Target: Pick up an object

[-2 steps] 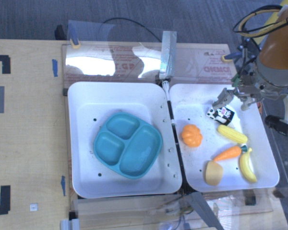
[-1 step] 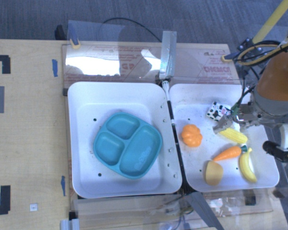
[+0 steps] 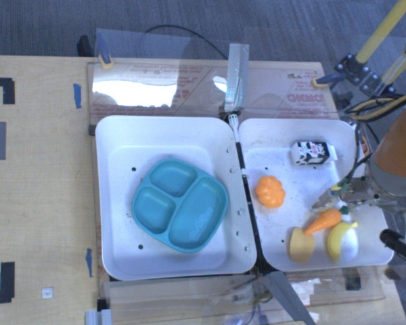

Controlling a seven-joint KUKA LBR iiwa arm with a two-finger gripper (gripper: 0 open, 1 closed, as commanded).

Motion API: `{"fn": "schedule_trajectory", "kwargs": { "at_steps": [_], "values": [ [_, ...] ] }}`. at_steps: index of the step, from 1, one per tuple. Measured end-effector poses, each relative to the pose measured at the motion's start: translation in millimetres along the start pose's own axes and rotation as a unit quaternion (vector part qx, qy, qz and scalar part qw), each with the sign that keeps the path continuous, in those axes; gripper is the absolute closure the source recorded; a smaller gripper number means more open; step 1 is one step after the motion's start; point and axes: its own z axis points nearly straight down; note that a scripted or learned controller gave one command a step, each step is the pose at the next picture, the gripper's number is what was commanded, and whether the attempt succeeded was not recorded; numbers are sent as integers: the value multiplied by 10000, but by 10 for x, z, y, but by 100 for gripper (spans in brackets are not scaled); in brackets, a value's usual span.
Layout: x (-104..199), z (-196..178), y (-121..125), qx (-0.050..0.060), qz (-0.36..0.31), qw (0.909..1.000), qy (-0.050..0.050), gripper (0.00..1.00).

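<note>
Left bin [image 3: 115,141]: blue divided plate [image 3: 181,204], three compartments. Right bin [image 3: 271,137]: orange pumpkin [image 3: 271,191], cow-patterned carton [image 3: 310,152], carrot [image 3: 323,221], tan block [image 3: 301,244], yellow-white piece [image 3: 343,240] (possibly a lemon). Gripper [image 3: 341,196] low at the right bin's right edge, near the carrot.

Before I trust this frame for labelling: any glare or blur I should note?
In the camera view, bright glare sits on the clear sheet behind the bins; the blue plate and the orange toy look sharp with soft shadows; the arm's gripper at the right bin is dim and hard to read.
</note>
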Motion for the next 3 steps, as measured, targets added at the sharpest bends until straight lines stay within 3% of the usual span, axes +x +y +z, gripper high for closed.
{"fn": "schedule_trajectory", "kwargs": {
  "at_steps": [1, 2, 3],
  "values": [
    [-88, 43, 802, -17, 29, 10000, 91, 0],
    [-129, -66, 802, -37, 36, 10000, 32, 100],
    [438, -1115, 1193, -42, 55, 10000, -1, 100]
  ]
}}
